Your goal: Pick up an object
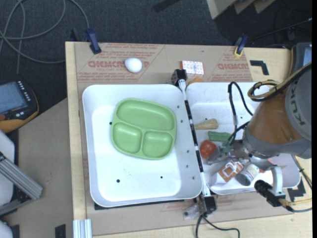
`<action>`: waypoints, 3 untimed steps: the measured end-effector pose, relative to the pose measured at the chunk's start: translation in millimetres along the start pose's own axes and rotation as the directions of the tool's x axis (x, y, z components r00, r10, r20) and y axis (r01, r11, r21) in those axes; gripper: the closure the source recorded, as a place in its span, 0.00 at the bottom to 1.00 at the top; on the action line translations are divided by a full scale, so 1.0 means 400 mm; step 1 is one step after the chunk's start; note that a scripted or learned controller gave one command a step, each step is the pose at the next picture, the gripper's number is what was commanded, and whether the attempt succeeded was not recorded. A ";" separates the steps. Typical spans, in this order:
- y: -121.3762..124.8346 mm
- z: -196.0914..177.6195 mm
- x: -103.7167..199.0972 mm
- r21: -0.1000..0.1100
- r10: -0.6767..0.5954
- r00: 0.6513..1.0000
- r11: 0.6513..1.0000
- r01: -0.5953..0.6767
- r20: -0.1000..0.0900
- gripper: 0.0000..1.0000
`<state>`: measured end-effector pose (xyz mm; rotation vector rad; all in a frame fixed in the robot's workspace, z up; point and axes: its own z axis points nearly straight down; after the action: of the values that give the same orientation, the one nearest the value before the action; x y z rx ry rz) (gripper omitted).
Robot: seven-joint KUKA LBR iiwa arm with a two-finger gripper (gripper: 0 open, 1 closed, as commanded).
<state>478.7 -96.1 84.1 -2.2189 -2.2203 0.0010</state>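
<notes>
My gripper [224, 153] is low in the right bin [218, 95], at the end of the grey and orange arm that comes in from the right. It hangs among a cluster of small objects. A red ball [207, 147] lies just to its left, touching or nearly touching it. A green piece [218, 136] sits just above it. A tan wedge [206, 125] lies farther back. An orange and white packet [229, 171] and a small bottle [248, 174] lie right in front of the gripper.
The left bin [99, 172] bears a green divided plate [144, 128]. Behind the bins, on the cardboard, sit a white egg [132, 64] and a pink-dotted box [192, 67]. A black cable [233, 103] loops over the right bin beside the arm.
</notes>
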 end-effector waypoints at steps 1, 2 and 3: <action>0.000 0.000 -0.050 -0.002 0.001 1.000 1.000 -0.001 0.002 0.00; 0.001 -0.022 -0.077 -0.004 0.001 1.000 1.000 -0.001 0.002 0.00; 0.000 0.000 -0.083 0.000 0.001 1.000 1.000 -0.001 0.000 0.00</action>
<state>478.6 -129.2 84.2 -2.2206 -2.2195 0.0011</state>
